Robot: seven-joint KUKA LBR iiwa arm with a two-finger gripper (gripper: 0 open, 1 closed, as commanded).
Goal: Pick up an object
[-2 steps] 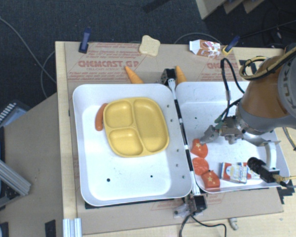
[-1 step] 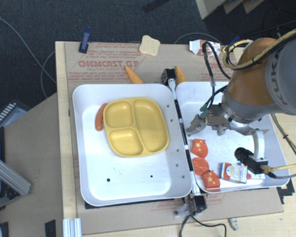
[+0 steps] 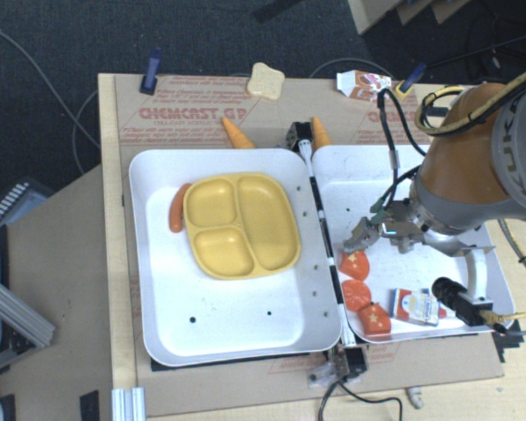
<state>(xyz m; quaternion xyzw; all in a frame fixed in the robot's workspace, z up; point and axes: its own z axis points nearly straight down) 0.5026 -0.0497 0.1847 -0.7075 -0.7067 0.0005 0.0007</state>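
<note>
Tomato (image 3: pixel 354 265), lying by the divider (image 3: pixel 323 235) in the right bin (image 3: pixel 351 169), sits just below the gripper (image 3: pixel 365 232); its fingers look spread and empty, so descend centred before closing.

- Bins (image 3: pixel 237 340): white plastic, smooth, slight gloss
- Tray (image 3: pixel 241 224): yellow plastic, matt
- Bench (image 3: pixel 193 103): brown printed cardboard, matt
- Tomatoes (image 3: pixel 358 292): glossy red
</note>
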